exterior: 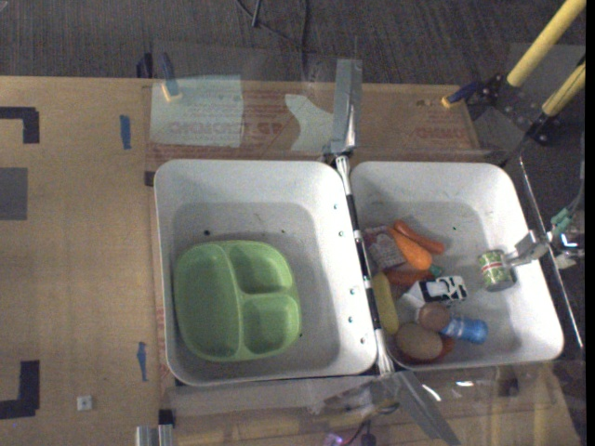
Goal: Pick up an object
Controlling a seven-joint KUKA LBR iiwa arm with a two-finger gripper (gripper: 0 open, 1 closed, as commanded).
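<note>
The right bin [465,189] holds a cluster of small objects along its left and near side. An orange carrot [412,247] lies beside a small reddish packet [383,248]. A yellow banana-shaped piece [385,303] rests against the left wall. Close by are a black-and-white toy car [443,289], a small blue bottle [465,329] on its side and a brown rounded item [418,342]. A green-labelled can [496,269] lies apart near the right wall.
The left bin [186,193] contains a green divided plate [237,297] in its near half. A metal bracket [535,246] juts over the right bin's right rim next to the can. Yellow poles [548,31] stand at the top right.
</note>
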